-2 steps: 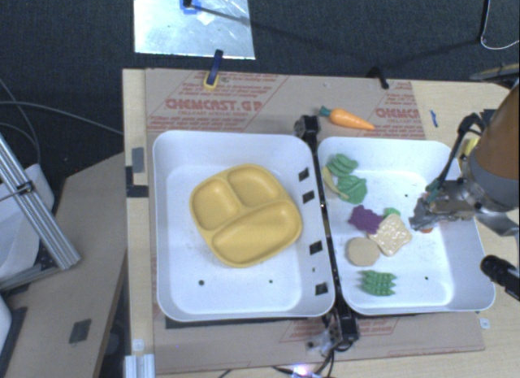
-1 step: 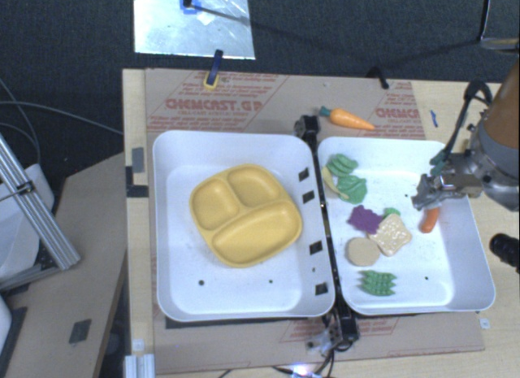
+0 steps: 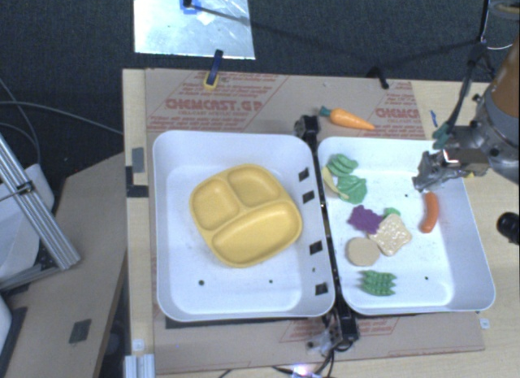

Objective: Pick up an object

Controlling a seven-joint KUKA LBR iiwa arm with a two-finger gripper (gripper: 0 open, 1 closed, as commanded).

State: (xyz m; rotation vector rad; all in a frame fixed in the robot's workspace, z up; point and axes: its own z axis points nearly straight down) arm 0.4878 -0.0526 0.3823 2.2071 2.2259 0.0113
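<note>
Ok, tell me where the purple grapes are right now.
The purple grapes lie in the right bin, near its middle, just left of the cracker and below the green lettuce piece.

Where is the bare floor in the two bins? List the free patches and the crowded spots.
Left bin: a bare strip along its front wall, below the yellow plate. Right bin: bare at the front right corner, past the green pods, and along the back wall. Crowded: its left half, from lettuce to cookie. The claw hovers above the sausage.

Bench (image 3: 268, 92) — two white bins (image 3: 236, 145), a carrot (image 3: 347, 118).
</note>
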